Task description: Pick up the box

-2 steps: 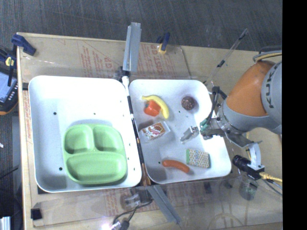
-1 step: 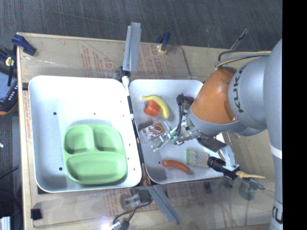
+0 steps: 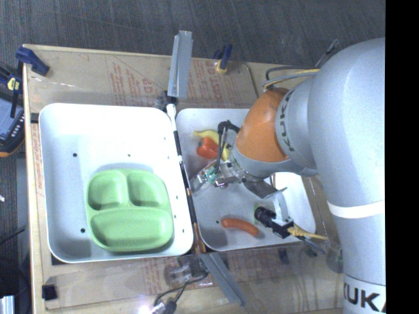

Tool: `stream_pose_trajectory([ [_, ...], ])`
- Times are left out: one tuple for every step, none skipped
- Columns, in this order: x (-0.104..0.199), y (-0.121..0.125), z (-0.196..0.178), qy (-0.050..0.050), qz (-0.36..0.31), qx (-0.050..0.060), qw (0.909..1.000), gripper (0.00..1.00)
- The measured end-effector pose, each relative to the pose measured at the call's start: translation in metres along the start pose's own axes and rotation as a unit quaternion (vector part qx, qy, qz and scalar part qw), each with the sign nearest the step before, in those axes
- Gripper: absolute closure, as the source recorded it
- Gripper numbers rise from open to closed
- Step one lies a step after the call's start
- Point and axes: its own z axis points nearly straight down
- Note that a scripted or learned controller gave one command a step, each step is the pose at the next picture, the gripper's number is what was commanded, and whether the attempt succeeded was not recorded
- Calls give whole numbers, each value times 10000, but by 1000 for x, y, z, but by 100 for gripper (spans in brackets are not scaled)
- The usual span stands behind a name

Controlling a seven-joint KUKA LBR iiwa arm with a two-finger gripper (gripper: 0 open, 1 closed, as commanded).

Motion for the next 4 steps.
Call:
stream_pose_trajectory([
  [-22, 42, -17, 82, 1524, 29, 9883, 0],
  [-49, 95, 5, 192, 917, 297, 9952, 0],
  [-116, 78, -69, 82, 652, 14, 9978, 0],
  [-55, 24, -196, 80, -338, 7, 9994, 0],
])
